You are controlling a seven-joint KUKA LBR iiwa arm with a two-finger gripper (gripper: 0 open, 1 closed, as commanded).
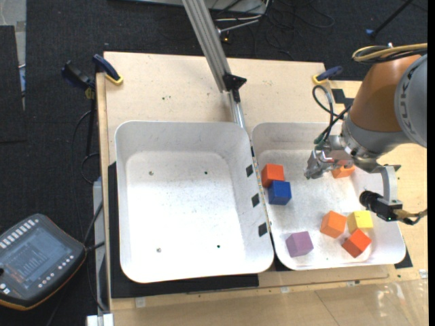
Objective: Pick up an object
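camera view: claw (317, 166) above right bin (292, 136), grip state cannot be told.

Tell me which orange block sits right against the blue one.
The orange block by the right bin's left wall touches the blue block, just behind it. The other orange blocks cluster near the front right corner.

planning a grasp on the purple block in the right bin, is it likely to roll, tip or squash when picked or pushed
The purple block looks like a flat-faced cube sitting flat, so it should slide, not roll or tip. Its crisp edges suggest it is stiff and probably won't squash. It looks small and probably light, and it lies close to the right bin's near wall, so a push might wedge it there.
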